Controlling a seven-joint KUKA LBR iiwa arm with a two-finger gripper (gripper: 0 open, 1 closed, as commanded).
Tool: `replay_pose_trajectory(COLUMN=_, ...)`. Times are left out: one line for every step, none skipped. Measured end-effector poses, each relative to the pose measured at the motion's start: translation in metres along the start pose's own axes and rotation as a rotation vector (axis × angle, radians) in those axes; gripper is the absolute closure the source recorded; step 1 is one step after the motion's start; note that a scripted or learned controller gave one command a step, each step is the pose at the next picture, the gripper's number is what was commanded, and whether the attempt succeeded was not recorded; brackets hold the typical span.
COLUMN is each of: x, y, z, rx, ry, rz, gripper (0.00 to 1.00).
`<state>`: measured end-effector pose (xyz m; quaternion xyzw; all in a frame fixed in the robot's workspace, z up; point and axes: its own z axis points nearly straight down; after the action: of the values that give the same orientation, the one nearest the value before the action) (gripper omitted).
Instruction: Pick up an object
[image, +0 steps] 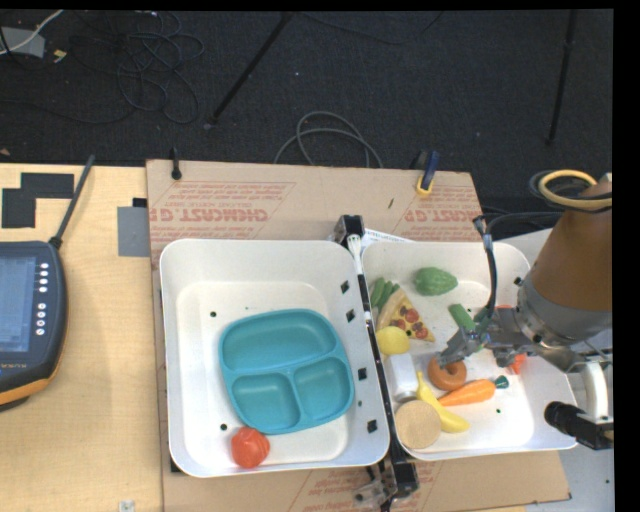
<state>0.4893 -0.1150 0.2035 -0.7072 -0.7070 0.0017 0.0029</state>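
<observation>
You are watching the gripper (462, 347) reaching down into the right bin (520, 262), hovering just over the orange round toy (447, 375) beside the carrot (468, 393), though I cannot tell its jaw state, so the pick is looking not yet done.

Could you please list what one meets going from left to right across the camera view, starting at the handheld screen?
Handheld screen → red tomato → teal divided tray → yellow lemon → green leafy toy → carrot → grey arm.
</observation>
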Motion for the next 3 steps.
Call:
replay_pose_trajectory(x=-0.010, y=-0.006, z=0.094, rx=-0.020, ry=-0.003, rz=-0.004, gripper=0.00)
replay_pose_trajectory(x=-0.024, y=0.058, z=0.117, rx=-0.006, ry=-0.002, rz=-0.002, gripper=0.00)
replay_pose_trajectory(x=-0.024, y=0.055, z=0.108, rx=0.001, ry=0.001, rz=0.004, gripper=1.00)
